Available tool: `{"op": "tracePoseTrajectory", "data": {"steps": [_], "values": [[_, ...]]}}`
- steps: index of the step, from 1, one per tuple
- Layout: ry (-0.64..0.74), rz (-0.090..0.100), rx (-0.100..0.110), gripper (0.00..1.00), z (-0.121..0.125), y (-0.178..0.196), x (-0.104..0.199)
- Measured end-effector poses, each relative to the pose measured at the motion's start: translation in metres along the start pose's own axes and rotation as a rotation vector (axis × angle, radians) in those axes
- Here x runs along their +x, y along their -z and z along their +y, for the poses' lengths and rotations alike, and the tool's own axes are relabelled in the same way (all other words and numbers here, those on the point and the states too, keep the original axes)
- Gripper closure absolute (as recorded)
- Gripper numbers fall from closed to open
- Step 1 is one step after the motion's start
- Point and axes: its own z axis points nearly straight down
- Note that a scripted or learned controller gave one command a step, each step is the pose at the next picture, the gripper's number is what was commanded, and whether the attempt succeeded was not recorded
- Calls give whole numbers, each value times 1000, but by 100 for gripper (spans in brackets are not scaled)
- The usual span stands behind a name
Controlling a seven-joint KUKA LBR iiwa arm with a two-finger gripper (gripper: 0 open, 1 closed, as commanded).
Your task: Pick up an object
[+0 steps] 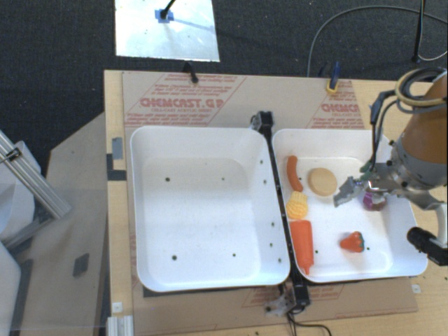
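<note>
Poised low over the right bin (392, 268), close to its far-right side: grey gripper (358, 190) with its visible fingers spread, nothing between them; just beside it, toward the arm, a small purple object (373, 201), partly hidden by the wrist and touching no finger as far as can be told. Likeliest target, judging by nearness: that purple piece, or the round tan biscuit-like disc (323, 181) just left of the fingers. Best done by centring the open fingers squarely over one item before descending, then closing only once both pads flank it; a slanted approach risks nudging the piece away. Elsewhere in the same bin: a red sausage (294, 173) near the dividing wall, a yellow corn piece (297, 205) below it, an orange carrot (302, 244) along the wall, a red pepper (352, 242) nearer the front; all well apart from the gripper. Left bin (150, 271) alongside; cables (381, 121) trailing off the wrist, a possible snag.
</note>
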Motion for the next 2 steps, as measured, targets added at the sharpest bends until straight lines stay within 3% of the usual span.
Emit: {"op": "tracePoseTrajectory", "data": {"steps": [1,2], "values": [[5,-1,-3,0,107,-117,4],[3,-1,-11,0,133,-147,18]]}}
